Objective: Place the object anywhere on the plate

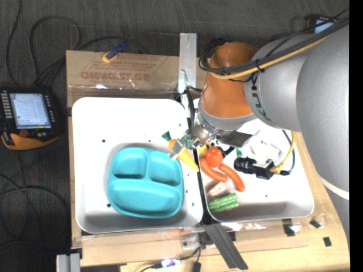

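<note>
the blue plate (146, 180) lies in the left bin (91, 152), and all three of its compartments look bare — so, judging from that, nothing has been placed yet and the main step is still to do. the gripper (184, 146) hangs just past the plate's upper right corner, over the wall between the two bins, with the orange band of the arm (227, 84) above it. a yellow object (188, 158) with a green tip shows right at the gripper, touching or nearly touching the plate's right edge; it seems to be the thing to place, but i cannot tell whether it sits between the jaws or merely lies under them, and whether the jaws are apart or together is hidden from this angle. further right of the plate, in the right bin (283, 205), lie an orange-red toy vegetable (214, 157), a red sausage-like piece (231, 177) and a green piece (223, 203) — none of these is on the plate either. what is left, as i judge it: bring the object leftward over the plate and let it down there.
</note>
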Tool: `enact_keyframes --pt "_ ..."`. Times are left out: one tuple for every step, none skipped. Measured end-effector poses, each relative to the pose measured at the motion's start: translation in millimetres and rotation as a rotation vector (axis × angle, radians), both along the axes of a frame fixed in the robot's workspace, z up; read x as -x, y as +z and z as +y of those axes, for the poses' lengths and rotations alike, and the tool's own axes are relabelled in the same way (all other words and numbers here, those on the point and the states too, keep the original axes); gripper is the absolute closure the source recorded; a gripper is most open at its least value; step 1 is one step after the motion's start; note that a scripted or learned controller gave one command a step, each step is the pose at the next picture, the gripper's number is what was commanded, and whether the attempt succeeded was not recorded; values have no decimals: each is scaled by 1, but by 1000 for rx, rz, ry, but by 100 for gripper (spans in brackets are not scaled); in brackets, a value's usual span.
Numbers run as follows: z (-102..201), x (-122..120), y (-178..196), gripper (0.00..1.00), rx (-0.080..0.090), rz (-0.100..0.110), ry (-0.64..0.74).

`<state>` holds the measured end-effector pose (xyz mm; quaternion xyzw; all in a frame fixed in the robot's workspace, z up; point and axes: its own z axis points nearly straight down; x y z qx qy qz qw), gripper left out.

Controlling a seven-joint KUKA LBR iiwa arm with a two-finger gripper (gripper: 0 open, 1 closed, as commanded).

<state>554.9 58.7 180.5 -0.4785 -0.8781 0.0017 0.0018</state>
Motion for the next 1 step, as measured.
enact_keyframes --pt "-31 7 26 100 2 0 -272"
